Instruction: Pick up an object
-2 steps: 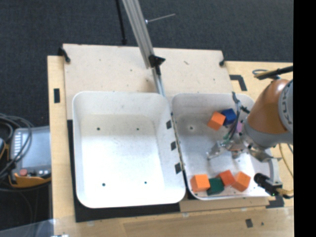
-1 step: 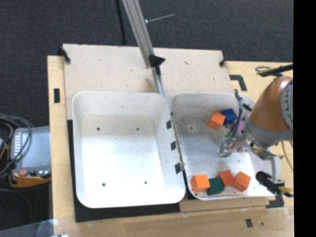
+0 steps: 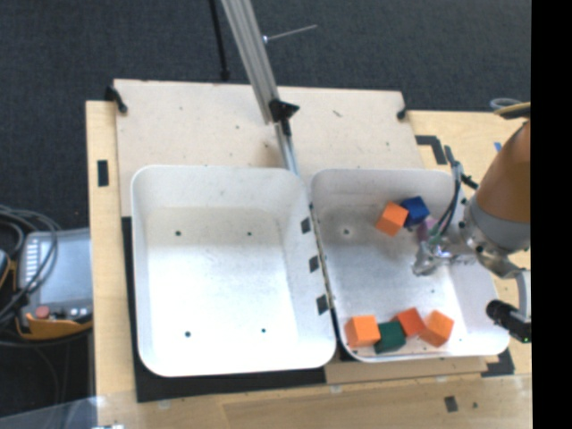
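Green block [image 3: 391,334] among orange blocks [image 3: 362,330] at right bin [image 3: 357,195] near edge; gripper [image 3: 427,262] hangs mid-bin, grip state unclear; orange-blue pair [image 3: 391,218] far.

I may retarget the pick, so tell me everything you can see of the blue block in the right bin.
The blue block is a small, matte, cube-like piece, lying in the right bin near its far wall. An orange block touches its left side. The gripper is just nearer the camera, apart from it.
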